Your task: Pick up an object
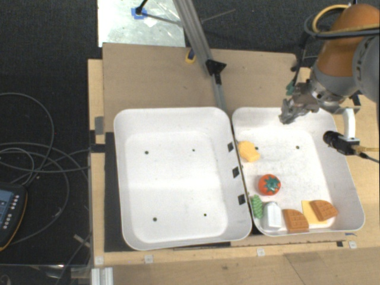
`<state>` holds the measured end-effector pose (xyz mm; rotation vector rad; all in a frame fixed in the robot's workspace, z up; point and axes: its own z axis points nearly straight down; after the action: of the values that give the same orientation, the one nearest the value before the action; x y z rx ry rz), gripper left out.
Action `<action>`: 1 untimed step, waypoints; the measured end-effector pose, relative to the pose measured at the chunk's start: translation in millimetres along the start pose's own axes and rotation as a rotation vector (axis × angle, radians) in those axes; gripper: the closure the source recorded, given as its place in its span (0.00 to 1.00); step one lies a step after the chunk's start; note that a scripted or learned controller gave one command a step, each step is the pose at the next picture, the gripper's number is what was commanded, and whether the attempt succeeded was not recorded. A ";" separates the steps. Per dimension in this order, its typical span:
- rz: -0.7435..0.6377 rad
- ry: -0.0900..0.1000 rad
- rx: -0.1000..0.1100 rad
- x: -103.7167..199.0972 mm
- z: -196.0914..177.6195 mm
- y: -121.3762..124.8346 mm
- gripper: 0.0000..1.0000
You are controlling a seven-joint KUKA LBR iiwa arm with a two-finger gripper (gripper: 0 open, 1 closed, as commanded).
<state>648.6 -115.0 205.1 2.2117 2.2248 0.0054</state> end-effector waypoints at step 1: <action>0.000 0.000 0.001 -0.2 -26.4 1.4 1.00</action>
<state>649.9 -115.1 231.5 2.2124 2.2251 0.0047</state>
